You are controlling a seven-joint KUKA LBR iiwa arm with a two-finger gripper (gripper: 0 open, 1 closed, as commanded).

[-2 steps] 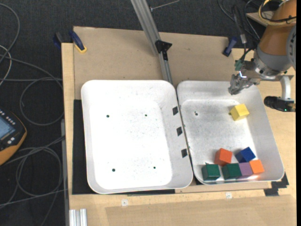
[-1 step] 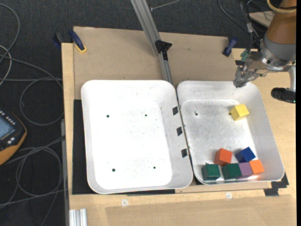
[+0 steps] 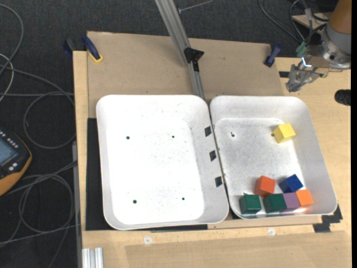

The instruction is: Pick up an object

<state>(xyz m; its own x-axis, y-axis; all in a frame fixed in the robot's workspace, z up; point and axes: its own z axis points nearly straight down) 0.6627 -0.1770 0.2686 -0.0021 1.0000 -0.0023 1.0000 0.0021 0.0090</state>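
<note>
Claw (image 3: 295, 81) hangs above the worktop (image 3: 167, 250) just past the far right corner of the right bin (image 3: 318, 149); whether it is spread or closed I cannot tell, and nothing shows in it. That reads as the approach step, with no object chosen yet. The left bin (image 3: 111, 149) sits beside it. Every candidate lies in the right bin: a cluster at the near edge, touching or nearly so, of two green blocks (image 3: 262, 204), an orange-red cube (image 3: 266, 185), a blue cube (image 3: 291, 182), a purple block (image 3: 292, 201) and an orange block (image 3: 304, 197). The yellow cube (image 3: 284, 132) stands alone nearer the claw. Next, the arm must swing over the bin and descend; the lone yellow cube looks the easier target, free of neighbours.
</note>
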